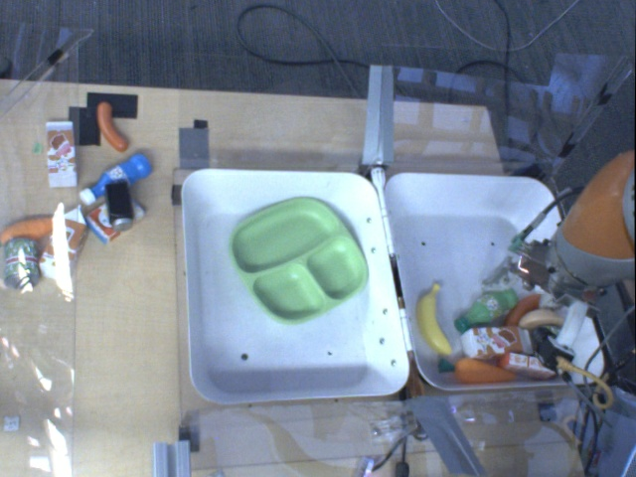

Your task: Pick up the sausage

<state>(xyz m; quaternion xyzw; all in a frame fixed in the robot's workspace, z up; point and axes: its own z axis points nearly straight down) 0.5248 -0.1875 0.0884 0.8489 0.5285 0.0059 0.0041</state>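
Note:
A reddish-brown sausage (pixel 521 309) lies in the right bin (pixel 447 227) near its front right corner, wedged between a green bottle (pixel 486 308) and a pale curved piece (pixel 542 318). My gripper (pixel 545 301) hangs low directly over that pile, reaching in from the right, and it covers part of the sausage. The grey arm with its orange band (pixel 606 217) rises behind it.
A banana (pixel 430 318), a white carton (pixel 486 343), a carrot (pixel 484 371) and a red packet (pixel 527 364) crowd the same corner. The left bin (pixel 209 346) holds a green divided plate (pixel 298 258). Loose items, including another red sausage (pixel 112 127), lie on the bench at far left.

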